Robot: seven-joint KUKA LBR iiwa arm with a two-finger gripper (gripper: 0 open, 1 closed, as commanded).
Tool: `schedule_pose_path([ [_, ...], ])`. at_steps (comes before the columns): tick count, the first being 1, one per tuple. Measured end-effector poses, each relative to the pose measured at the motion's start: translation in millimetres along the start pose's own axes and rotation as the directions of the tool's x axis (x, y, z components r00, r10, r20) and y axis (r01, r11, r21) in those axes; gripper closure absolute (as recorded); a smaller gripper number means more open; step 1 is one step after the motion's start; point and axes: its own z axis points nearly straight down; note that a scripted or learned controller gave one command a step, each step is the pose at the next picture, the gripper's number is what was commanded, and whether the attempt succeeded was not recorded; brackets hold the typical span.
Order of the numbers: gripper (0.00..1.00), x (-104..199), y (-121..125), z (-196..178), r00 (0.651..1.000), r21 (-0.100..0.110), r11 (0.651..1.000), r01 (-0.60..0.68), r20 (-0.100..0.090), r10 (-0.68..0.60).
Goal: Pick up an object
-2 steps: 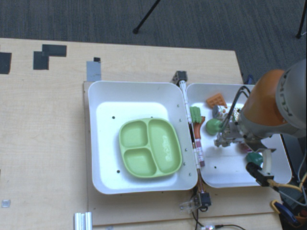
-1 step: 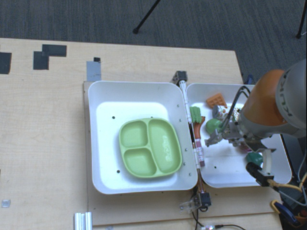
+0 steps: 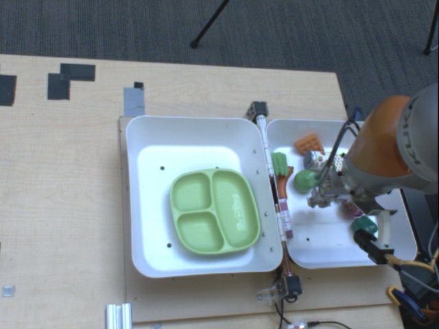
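Arm over right bin (image 3: 322,252) – gripper (image 3: 321,196) state unclear.
Risk: green ball (image 3: 304,179) prob. rolls off if nudged.

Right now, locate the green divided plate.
The green divided plate lies in the left bin, toward its lower right, near the rail shared with the right bin.

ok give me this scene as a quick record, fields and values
left bin: holds a green divided plate
right bin: holds an orange piece, a green block, a green ball and other small items
arm: reaches in over the right bin
gripper: low in the right bin beside the green ball, nothing seen held
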Motion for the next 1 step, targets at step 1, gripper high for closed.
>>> schedule_pose_path([
  [1, 0.00, 0.0, 0.0, 0.0, 1.000, 0.000, 1.000, 0.000, 0.000, 0.000],
])
